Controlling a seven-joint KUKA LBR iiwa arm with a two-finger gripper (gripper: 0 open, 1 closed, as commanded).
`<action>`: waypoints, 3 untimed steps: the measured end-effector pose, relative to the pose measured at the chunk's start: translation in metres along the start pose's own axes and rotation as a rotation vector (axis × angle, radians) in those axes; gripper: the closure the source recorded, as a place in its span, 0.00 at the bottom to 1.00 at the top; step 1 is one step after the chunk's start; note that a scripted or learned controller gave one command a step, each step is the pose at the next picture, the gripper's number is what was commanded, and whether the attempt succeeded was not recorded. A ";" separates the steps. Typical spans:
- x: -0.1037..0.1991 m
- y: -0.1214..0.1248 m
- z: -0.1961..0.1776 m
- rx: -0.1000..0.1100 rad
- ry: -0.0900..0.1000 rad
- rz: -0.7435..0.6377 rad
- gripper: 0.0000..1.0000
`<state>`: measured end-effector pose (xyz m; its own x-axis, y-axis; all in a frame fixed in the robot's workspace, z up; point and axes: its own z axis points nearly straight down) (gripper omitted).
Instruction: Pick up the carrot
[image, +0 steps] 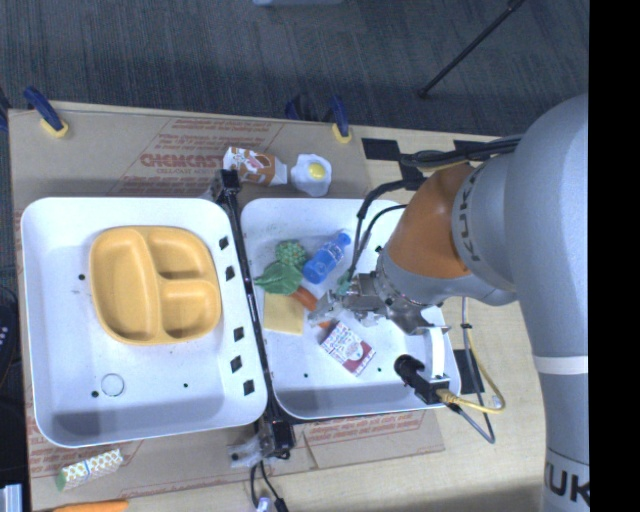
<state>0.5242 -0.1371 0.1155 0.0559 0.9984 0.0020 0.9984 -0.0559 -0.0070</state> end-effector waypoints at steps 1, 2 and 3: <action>0.018 0.036 0.024 -0.003 0.001 0.424 0.00; 0.019 0.036 0.014 0.001 0.002 0.418 1.00; 0.014 0.050 -0.085 -0.003 0.001 0.581 1.00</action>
<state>0.5753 -0.1265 0.1997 0.5951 0.8037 -0.0001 0.8037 -0.5951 -0.0043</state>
